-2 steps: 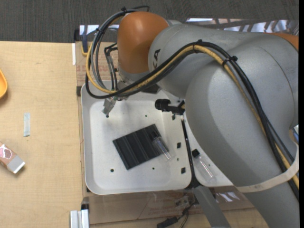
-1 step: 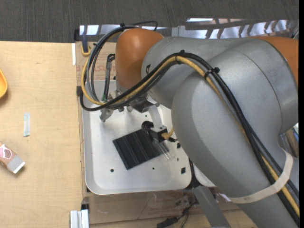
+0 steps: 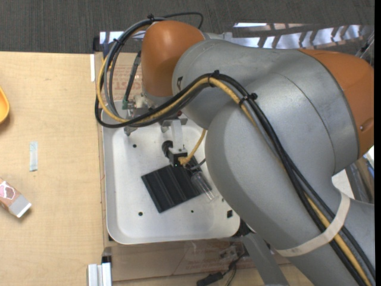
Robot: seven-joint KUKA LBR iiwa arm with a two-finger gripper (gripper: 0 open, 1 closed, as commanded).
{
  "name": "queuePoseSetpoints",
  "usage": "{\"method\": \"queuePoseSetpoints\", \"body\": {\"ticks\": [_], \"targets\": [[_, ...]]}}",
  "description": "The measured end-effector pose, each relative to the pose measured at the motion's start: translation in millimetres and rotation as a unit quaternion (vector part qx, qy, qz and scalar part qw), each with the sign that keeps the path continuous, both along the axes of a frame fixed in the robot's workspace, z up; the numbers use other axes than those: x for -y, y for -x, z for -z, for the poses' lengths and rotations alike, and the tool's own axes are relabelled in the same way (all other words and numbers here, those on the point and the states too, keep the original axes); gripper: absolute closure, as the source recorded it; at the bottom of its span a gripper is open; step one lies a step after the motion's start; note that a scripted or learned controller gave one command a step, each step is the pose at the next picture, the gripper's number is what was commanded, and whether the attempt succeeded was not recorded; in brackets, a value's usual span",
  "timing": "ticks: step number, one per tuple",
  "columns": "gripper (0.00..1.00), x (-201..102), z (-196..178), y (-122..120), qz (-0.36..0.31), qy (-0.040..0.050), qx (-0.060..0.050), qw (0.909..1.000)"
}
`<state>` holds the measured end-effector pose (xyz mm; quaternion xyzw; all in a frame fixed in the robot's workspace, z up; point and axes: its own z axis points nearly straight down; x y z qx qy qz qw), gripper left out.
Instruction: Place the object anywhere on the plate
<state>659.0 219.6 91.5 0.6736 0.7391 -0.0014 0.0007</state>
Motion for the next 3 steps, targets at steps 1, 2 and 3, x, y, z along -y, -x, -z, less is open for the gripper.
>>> {"method": "queuePoseSetpoints", "body": {"ticks": [1,2,3], "targets": [[0.00,-4.7,-1.5,0.0,0.121,0.0000,0.000,0.9927],[0.00,-7.6,0.6,0.2,-0.188,-0.0004,-0.001,0.9822],[0.00,2.4,-0.2,0.0,0.189,0.0000,0.000,0.9820]]}}
